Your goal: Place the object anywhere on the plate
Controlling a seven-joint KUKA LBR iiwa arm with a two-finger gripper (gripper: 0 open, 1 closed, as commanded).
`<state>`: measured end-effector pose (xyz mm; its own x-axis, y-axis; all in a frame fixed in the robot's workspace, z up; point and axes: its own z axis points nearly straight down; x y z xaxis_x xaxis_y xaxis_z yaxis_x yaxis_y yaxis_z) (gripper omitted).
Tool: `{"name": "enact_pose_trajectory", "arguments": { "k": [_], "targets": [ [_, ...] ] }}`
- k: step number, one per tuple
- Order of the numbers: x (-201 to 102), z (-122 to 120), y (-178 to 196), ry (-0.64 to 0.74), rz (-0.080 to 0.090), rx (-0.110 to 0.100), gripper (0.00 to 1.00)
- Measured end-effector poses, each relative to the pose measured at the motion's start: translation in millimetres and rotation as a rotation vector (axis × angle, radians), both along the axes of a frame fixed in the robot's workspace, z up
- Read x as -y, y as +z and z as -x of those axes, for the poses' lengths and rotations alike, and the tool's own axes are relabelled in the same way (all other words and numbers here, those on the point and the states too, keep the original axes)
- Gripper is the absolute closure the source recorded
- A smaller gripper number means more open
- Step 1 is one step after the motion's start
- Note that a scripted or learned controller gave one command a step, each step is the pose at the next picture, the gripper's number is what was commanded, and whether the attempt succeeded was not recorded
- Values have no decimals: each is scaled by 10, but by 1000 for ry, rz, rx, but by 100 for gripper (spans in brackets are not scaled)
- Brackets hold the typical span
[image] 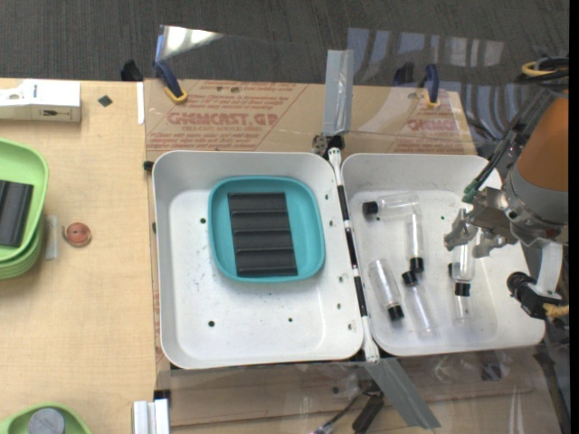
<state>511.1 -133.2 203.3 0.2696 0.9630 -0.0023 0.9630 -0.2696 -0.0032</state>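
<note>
My gripper (470, 235) hovers right of the teal plate (268, 230), jaws perhaps spread over a clear tube (462, 274), nothing placed yet

1 fixed camera looks down at a slant from above the desk (81, 333), taking in both white bins (181, 333) from moderately far.

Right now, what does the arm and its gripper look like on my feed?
The arm enters from the right with a broad orange band over grey. Its gripper is bare grey metal with thin fingers and a green-tipped part near the wrist. A black cable or fitting sits below it.
</note>
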Motion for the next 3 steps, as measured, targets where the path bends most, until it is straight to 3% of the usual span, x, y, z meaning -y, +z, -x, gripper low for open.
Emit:
{"name": "enact_pose_trajectory", "arguments": {
  "k": [1,2,3],
  "targets": [
    [0,0,1,0,0,0,0],
    [349,200,929,-92,1,1,0],
    [520,40,2090,-226,2,0,0]
  ]
}}
